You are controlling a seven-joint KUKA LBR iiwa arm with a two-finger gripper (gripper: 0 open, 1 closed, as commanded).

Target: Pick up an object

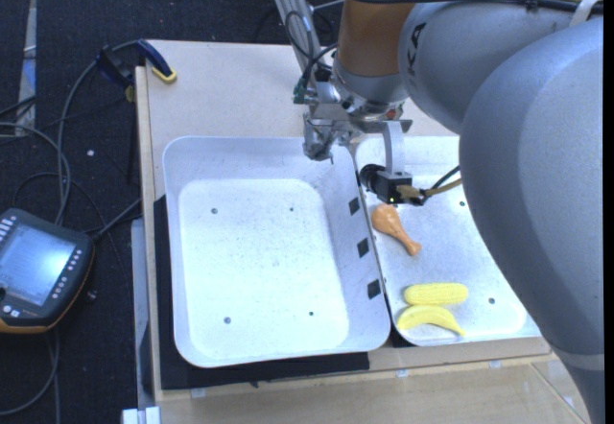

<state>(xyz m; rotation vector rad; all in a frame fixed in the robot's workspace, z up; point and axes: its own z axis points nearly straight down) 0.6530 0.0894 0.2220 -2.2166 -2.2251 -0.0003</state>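
Pick not yet made; objects lie loose in right bin (pixel 480 312).
Nearest: banana (pixel 429 319), corn (pixel 436 294), then drumstick (pixel 394 225). Farther: hand (pixel 319 146) over left bin's (pixel 182 249) far rim, nothing visibly held; grip state cannot be determined.

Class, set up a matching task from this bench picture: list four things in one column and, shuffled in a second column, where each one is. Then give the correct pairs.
Things:
1. toy drumstick
2. corn cob
3. banana
4. gripper

Places:
A. nearest the front edge of the right bin
B. over the back rim of the left bin
C. in the right bin, just behind the banana
D. in the right bin, close to the divide between the bins, behind the corn cob

Pairs: 1-D, 2-C, 3-A, 4-B
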